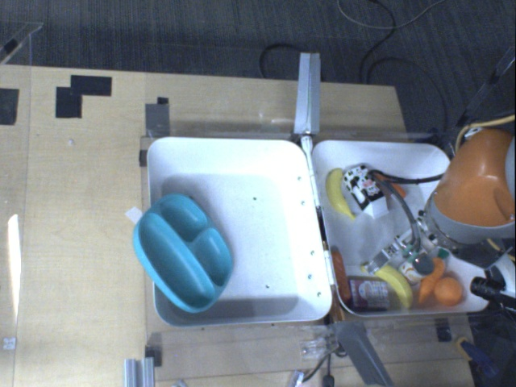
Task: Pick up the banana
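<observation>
Arm: grey with an orange band (482, 185), reaching in from the right over the right bin (419, 153).
Gripper: (397, 252) low in the right bin, pointing left and down among the clutter; small and partly hidden, so how far open it is cannot be told, and nothing can be seen held in it.
Banana: (339, 193) lies curved and yellow in the right bin against its left wall, up and to the left of the gripper, apart from it.
Beside the banana: a black and white object (363, 189) just right of it, above the gripper.
Below the gripper: a second yellow fruit (395, 285), just under it; right of that an orange carrot (433, 276) and a round orange (448, 292).
Lower left of the gripper: a dark packet (367, 293) by the near wall.
Left bin: (242, 164) far left of the gripper, holding a blue divided dish (182, 251).
Surface: pale wood (72, 216) under both bins.
</observation>
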Controlling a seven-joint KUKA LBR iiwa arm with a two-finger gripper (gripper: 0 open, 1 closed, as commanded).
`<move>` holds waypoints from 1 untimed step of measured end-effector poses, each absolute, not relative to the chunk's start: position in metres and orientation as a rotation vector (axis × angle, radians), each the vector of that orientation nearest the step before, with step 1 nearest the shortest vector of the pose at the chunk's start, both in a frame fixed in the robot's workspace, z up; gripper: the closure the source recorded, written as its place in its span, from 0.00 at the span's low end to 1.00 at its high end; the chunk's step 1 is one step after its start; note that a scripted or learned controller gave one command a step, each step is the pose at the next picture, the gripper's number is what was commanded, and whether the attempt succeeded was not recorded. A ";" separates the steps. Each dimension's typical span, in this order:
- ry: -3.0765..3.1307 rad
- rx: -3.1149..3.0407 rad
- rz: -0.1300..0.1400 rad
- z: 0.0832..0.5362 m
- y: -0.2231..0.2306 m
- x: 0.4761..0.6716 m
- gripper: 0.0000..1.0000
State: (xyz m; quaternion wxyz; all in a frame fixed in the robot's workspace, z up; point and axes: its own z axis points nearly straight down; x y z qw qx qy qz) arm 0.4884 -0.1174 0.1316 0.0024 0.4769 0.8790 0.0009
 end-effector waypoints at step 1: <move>2.852 1.298 0.002 0.128 -0.170 0.489 0.00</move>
